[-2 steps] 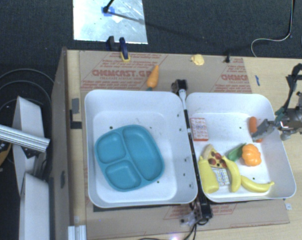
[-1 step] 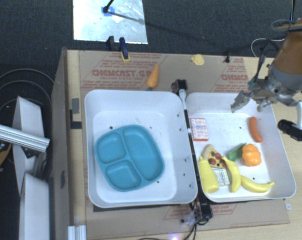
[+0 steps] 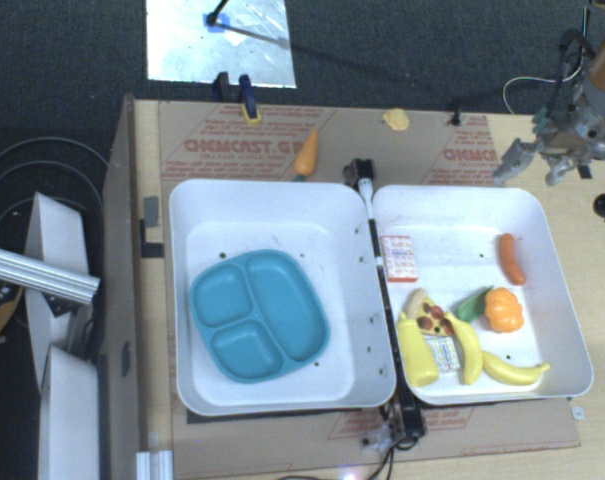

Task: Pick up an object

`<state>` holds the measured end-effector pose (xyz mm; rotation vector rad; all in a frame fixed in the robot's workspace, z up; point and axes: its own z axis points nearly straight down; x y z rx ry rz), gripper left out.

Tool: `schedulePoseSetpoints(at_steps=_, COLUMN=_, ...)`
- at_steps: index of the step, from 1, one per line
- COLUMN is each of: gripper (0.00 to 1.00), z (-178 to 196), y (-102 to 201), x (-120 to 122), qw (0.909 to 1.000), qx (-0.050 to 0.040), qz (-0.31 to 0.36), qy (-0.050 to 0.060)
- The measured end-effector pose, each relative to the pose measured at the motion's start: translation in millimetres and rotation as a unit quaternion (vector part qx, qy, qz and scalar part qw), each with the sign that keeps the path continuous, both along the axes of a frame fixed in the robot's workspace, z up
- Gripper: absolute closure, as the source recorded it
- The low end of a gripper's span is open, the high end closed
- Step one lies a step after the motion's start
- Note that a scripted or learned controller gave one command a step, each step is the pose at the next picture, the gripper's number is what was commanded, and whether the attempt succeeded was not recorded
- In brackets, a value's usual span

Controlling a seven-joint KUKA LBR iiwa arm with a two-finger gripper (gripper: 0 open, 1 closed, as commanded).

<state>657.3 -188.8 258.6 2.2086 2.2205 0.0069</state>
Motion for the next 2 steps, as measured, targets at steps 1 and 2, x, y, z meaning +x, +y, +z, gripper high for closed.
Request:
schedulePoseSetpoints(at_steps=1, gripper=0.0, z=-34.4, y=-18.7, x=12.0, qw=1.0, qx=0.0005, qz=-0.002, qy=0.003)
schedulePoseSetpoints(at_steps=2, gripper=0.0, z=-60.2, y=-17.3, x=11.5, qw=1.0, qx=0.0012, qz=-0.001, qy=0.004)
